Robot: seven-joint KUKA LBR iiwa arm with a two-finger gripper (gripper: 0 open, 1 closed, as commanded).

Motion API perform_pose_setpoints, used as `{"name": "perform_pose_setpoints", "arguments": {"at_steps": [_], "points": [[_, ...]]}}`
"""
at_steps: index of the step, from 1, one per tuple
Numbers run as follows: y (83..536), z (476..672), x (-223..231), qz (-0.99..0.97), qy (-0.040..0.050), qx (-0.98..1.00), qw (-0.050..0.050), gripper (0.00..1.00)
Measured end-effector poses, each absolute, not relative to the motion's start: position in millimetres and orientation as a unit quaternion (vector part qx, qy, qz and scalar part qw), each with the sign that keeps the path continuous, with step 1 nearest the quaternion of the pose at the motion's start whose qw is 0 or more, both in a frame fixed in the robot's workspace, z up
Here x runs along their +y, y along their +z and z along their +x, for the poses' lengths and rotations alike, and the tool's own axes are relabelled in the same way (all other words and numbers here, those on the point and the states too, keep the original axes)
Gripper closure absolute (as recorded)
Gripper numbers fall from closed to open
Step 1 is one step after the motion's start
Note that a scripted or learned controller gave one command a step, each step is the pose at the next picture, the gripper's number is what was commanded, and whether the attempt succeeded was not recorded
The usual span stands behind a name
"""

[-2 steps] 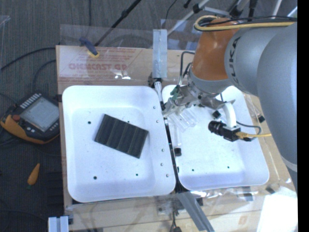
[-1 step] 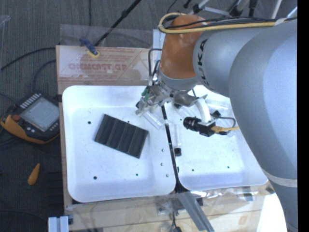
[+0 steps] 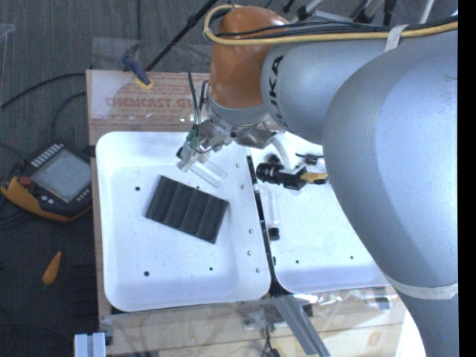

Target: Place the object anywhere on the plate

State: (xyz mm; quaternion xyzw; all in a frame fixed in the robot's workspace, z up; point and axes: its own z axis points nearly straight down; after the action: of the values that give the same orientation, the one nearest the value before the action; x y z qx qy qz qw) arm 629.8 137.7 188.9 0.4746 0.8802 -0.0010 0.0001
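Gripper (image 3: 195, 155) hung over the left bin (image 3: 119, 199), finger state not discernible; the dark ribbed plate (image 3: 187, 209) lay just below it, so any release should be centred over the ribs; carried object unidentifiable.

My arm's shell (image 3: 387, 147) is looking like smooth, satiny grey metal, its orange band (image 3: 238, 58) glossy. The white bins (image 3: 119, 222) are showing smooth, faintly shiny plastic; the dark plate (image 3: 186, 209) is appearing matt and ribbed.
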Motion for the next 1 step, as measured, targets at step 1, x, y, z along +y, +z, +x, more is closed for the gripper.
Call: {"name": "perform_pose_setpoints", "arguments": {"at_steps": [1], "points": [[201.8, 668.4, 181.1, 0.302, 0.0000, 0.953, 0.001, 1.00]]}}
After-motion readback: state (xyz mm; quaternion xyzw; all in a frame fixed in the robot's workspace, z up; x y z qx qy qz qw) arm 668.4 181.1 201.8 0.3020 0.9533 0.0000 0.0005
